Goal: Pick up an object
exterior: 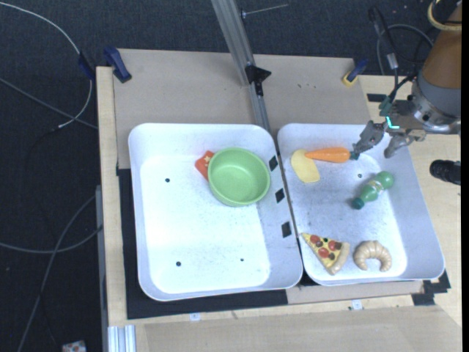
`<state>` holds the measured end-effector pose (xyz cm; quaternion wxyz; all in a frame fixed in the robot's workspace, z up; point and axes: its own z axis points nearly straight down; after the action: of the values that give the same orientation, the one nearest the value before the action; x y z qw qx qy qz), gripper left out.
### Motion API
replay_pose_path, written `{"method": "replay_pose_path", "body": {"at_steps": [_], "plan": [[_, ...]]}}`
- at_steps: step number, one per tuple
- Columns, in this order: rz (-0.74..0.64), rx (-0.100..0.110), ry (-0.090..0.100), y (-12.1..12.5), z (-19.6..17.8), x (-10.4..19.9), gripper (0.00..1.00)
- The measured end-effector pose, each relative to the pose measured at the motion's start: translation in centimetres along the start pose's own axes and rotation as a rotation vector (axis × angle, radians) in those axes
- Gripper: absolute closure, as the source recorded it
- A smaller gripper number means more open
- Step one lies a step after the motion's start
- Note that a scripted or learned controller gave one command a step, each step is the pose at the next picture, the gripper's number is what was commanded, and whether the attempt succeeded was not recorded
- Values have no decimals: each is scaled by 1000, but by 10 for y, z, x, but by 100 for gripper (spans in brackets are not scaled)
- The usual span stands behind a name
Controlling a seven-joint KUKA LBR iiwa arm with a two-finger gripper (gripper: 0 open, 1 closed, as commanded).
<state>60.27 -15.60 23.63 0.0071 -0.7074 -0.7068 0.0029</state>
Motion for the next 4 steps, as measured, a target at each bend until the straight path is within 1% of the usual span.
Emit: {"method": "replay_pose_path", "body": {"at_steps": [1, 2, 3, 4], "plan": [[-1, -7, -1, 1, -4, 0, 0], [1, 0, -1, 2, 41, -7, 0], [0, 1, 0, 5, 104, -7, 0], [0, 1, 1, 5, 143, -6, 0]]}}
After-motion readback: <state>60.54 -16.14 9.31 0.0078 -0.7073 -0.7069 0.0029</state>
